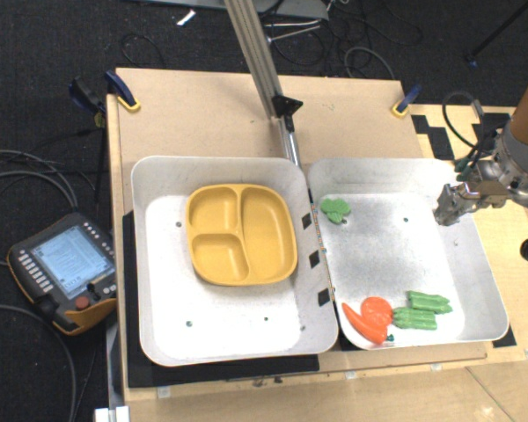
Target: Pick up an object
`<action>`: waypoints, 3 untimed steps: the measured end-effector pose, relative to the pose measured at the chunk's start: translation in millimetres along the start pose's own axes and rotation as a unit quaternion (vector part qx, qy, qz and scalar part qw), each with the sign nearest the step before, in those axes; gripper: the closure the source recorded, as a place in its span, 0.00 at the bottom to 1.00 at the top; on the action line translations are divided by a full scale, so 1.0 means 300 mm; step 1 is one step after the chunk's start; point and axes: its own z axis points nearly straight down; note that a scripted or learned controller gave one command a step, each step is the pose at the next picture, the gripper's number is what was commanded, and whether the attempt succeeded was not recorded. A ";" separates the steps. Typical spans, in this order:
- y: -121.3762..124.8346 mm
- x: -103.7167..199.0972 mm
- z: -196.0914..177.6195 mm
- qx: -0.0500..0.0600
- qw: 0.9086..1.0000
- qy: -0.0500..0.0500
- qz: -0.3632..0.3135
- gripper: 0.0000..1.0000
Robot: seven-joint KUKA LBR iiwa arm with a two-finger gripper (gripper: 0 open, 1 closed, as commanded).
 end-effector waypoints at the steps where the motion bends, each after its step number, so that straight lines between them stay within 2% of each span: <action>1: 0.034 0.146 0.015 0.001 1.000 0.000 0.000 1.00; 3: 0.101 0.496 0.067 0.001 1.000 0.001 -0.001 1.00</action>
